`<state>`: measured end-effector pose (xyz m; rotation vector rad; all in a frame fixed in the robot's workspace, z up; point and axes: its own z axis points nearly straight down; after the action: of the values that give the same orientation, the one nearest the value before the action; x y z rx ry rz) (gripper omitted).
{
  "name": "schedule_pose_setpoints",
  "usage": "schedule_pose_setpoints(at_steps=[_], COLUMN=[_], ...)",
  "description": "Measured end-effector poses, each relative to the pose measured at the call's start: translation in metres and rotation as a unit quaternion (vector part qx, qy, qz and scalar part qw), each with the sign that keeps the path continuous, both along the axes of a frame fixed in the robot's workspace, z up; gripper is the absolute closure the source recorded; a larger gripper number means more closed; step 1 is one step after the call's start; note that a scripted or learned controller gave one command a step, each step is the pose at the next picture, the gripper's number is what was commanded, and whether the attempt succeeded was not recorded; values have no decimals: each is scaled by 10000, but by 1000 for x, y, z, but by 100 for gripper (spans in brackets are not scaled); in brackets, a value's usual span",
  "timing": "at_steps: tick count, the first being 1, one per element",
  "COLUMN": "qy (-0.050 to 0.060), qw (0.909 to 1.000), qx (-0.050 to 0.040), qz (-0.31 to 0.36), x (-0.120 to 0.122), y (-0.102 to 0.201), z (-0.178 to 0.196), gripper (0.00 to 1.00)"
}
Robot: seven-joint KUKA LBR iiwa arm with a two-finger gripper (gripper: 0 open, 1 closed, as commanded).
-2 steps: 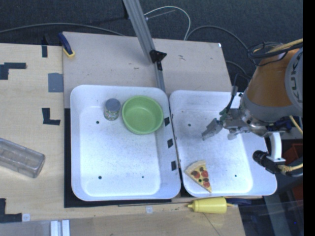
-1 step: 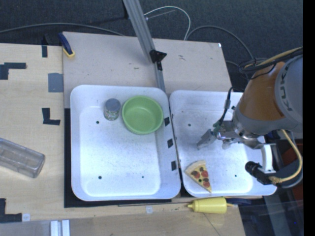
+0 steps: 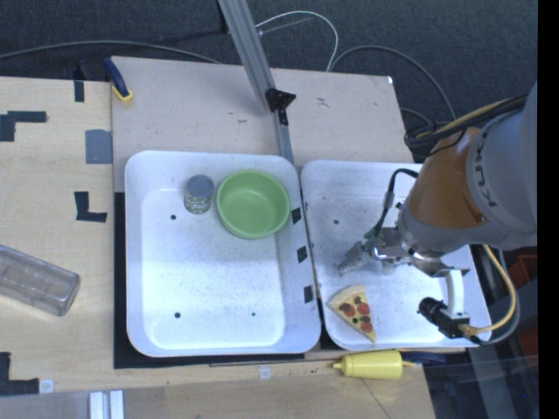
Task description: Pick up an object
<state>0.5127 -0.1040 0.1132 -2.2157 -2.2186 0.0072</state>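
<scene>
The pizza slice (image 3: 355, 311) is seen in the right bin (image 3: 349, 190), just below the gripper (image 3: 356, 260). Whether the gripper is spread or closed cannot be told; nothing is seen held.

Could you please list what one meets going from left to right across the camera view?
Clear plastic container → small grey-lidded jar → green round bowl → toy pizza slice → yellow bottle → grey arm with orange band.
</scene>
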Motion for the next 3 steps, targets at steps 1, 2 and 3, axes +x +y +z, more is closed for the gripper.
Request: schedule_pose_setpoints(at_steps=[1,2,3], qy=[-11,-58,-39], qw=[10000,10000,10000], qx=[5,-9,-4], qz=[6,-1,0], x=[1,-1,-1], y=[1,-3,-3], z=[12,74,89], gripper=[100,100,100])
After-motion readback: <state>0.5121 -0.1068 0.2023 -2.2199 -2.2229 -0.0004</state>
